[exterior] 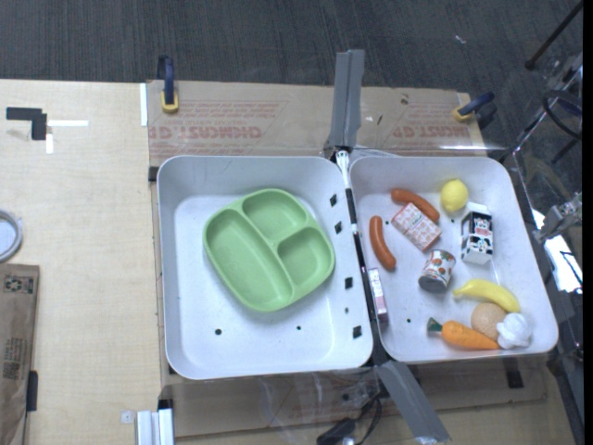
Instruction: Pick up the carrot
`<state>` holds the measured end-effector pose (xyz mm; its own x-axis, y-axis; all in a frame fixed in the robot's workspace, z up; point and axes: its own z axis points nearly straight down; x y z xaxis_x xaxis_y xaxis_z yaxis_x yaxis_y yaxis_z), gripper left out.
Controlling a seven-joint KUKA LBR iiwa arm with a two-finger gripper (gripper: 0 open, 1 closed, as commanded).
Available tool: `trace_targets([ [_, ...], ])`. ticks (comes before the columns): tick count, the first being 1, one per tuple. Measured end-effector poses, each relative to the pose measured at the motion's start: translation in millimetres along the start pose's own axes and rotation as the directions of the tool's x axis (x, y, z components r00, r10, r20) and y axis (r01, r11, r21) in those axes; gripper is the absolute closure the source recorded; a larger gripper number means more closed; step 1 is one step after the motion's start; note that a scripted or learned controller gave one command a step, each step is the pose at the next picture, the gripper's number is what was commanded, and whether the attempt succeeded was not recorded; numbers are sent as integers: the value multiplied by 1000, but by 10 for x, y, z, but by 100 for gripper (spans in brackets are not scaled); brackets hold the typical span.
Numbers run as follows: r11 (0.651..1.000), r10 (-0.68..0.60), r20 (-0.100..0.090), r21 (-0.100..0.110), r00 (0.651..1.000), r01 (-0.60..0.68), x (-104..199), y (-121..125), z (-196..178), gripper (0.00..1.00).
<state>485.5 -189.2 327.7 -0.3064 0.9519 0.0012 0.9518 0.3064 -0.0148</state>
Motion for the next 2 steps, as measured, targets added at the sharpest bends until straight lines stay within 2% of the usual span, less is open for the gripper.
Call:
trace_targets([
  [2,1000,-4,-1,6,1000,4,-16,23,-139,100],
])
